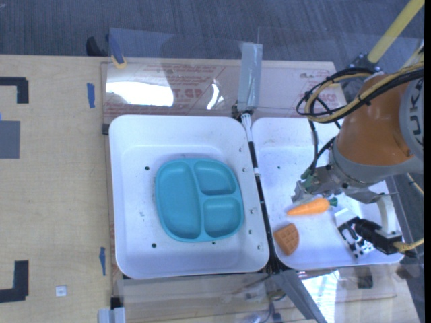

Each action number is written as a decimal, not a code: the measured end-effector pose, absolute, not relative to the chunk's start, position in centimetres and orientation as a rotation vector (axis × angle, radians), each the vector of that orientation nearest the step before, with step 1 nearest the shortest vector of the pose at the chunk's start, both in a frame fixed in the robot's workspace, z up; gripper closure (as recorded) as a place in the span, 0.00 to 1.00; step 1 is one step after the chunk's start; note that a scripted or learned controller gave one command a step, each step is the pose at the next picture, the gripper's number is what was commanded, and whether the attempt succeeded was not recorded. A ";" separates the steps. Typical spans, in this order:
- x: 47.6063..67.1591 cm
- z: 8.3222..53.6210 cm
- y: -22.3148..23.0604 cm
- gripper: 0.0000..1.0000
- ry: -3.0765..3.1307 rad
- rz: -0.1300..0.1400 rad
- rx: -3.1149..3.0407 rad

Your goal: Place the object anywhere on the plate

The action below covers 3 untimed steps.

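Nearest the camera in the right bin (269, 147) lies a waffle-patterned orange biscuit toy (287, 237), and just past it a toy carrot (310, 208) lies on its side, tip toward the left bin (128, 200) and leafy end under the gripper (311, 188). The gripper hangs close over that end, but whether it is apart, together or clamped on the carrot cannot be told, since the wrist hides it. The carrot looks like the object being picked, though that is a judgement from position only. To do the step well, the grasp should cross the carrot's thick middle rather than its slippery end, then lift straight up to clear the wall between the bins. Farther left, the teal divided plate (199, 198) sits mid-bin; any of its three sections would serve as the drop point.
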State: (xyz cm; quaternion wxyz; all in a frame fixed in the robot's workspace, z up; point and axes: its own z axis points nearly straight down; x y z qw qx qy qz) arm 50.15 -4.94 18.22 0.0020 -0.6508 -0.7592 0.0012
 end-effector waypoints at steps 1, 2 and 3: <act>61.8 20.1 -1.0 1.00 -2.294 0.001 -2.144; 57.4 20.5 -8.8 1.00 -2.513 0.004 -1.879; 50.3 24.7 -2.5 1.00 -2.745 0.001 -1.520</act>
